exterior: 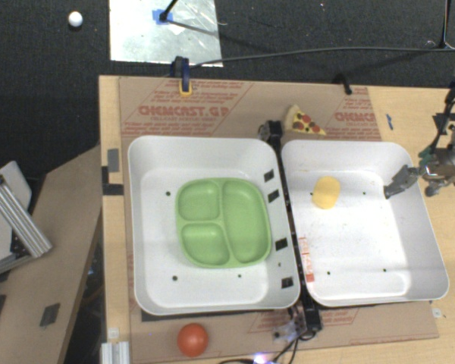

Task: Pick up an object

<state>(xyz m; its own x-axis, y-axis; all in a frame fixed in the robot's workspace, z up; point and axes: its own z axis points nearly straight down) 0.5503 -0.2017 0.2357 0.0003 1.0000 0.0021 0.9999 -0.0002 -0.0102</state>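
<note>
Cardboard-covered surface [235,101] carrying two white bins: left bin [148,173] holds a green divided tray [223,222], right bin [409,279] holds a yellow object [326,192] in its upper left part, well apart from the hand [409,179] at the bin's right rim, finger state indiscernible.

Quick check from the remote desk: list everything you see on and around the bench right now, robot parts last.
white bins: two, white, side by side on the bench
divided plate: one, green, in the left bin
yellow block: one, yellow, upper part of the right bin
pizza-slice toy: one, yellow with red spots, on the board behind the bins
ball: one, orange-red, in front of the left bin
small ball: one, white, far upper left
clamp: one, blue and yellow, board's back edge
gripper: one, grey, over the right bin's right rim
</note>
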